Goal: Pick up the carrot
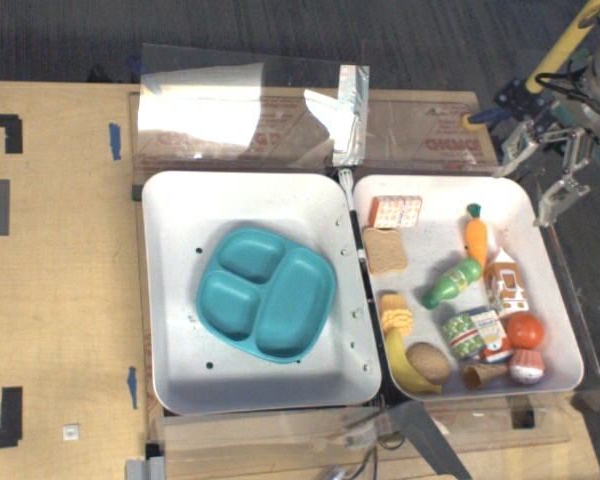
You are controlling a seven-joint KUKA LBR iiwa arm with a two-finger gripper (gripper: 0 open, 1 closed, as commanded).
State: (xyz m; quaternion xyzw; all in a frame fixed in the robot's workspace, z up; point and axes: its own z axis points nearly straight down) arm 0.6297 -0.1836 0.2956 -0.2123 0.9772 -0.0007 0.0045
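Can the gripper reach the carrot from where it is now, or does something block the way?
Probably yes. The carrot lies uncovered near the right bin's back, its top free. The gripper hangs at that bin's right rim. The green bottle and the carton sit close below it.

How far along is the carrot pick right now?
Nothing looks done: the carrot lies in the right bin, above the green bottle. The claw hangs at that bin's upper right edge, apart from it. Reach, grasp and lift remain.

The carrot (pixel 476 234) lies in the right bin (pixel 552 268), near its far wall, just above a green bottle (pixel 452 283). The tool (pixel 557 173) hangs outside the bin's far right corner, apart from the carrot.
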